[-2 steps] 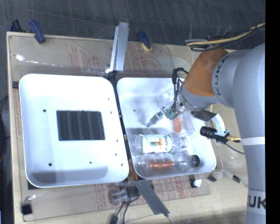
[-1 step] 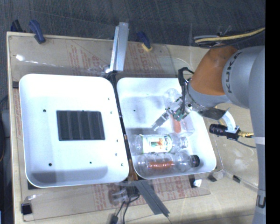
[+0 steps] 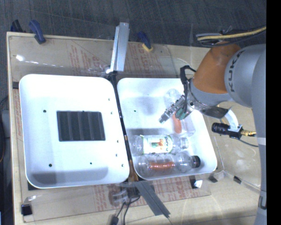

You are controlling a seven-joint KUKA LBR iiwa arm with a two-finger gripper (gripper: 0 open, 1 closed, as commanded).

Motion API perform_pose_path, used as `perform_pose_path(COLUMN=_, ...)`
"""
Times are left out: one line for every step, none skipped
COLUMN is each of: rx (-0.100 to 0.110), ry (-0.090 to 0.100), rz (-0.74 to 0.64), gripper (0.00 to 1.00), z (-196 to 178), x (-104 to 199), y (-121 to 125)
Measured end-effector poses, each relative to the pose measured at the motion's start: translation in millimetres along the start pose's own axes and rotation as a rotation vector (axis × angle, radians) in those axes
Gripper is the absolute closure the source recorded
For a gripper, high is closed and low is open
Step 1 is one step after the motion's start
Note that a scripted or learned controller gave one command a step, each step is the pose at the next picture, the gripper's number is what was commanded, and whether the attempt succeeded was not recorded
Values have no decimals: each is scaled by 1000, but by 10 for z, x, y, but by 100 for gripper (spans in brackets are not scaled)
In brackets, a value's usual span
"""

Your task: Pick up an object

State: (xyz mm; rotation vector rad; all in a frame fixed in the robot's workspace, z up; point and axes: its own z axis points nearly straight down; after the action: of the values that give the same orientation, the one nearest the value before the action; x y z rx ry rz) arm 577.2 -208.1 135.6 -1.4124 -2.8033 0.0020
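Arm (image 3: pixel 234 74): grey with an orange band, reaching in from the right over the right bin's far right part.
Gripper (image 3: pixel 171 114): hanging over the middle of the right bin, tilted down to the left; whether it is released or clenched, I cannot tell.
Right bin (image 3: pixel 136 93): white, shallow; all the loose objects lie in its right and near parts.
Clear bottle with white and orange label (image 3: pixel 159 144): lying on its side in the near half, just under the gripper's reach.
Clear bottle with dark cap (image 3: pixel 168 163): lying on its side along the near wall, cap to the right, just beside the labelled bottle.
Orange item (image 3: pixel 177 124): small, just right of the gripper, amid clear plastic; contact cannot be told.
Left bin (image 3: pixel 33 125): white, with a dark ribbed rectangle (image 3: pixel 81 125) lying flat near its middle.
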Motion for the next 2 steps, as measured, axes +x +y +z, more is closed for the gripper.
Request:
perform_pose_path(rx=0, ry=0, rz=0, gripper=0, z=1, x=0, y=-1)
perform_pose_path(rx=0, ry=0, rz=22, gripper=0, z=444, x=172, y=144)
